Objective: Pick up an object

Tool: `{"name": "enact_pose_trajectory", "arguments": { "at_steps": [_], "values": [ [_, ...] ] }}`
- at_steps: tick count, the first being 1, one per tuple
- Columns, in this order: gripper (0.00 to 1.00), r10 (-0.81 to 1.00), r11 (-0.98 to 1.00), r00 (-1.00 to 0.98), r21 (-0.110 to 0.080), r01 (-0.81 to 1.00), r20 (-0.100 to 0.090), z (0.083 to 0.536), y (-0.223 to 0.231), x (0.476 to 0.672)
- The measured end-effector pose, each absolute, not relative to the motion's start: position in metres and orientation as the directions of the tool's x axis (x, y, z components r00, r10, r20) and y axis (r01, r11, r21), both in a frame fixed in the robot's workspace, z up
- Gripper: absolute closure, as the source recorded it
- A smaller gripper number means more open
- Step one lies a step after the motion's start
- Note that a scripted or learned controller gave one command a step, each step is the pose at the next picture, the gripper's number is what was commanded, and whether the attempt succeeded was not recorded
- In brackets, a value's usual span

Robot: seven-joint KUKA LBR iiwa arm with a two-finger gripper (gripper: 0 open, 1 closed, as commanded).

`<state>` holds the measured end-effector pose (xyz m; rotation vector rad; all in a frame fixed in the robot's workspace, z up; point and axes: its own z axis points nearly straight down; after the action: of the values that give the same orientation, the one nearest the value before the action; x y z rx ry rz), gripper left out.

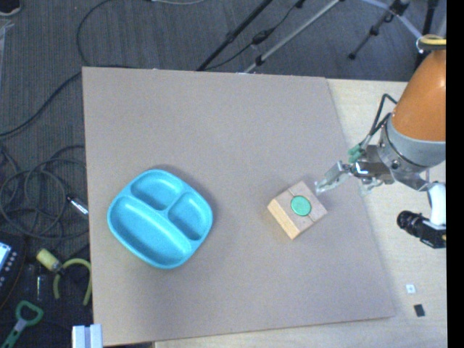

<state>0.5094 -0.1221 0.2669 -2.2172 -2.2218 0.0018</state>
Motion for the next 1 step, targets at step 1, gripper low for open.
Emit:
{"name": "enact_pose_trajectory", "arguments": {
  "at_steps": [1],
  "values": [
    [0.00, 0.997, 0.081, -0.081, -0.003, 0.997, 0.001, 0.1824, -0.0659, 0.5616]
  ]
}}
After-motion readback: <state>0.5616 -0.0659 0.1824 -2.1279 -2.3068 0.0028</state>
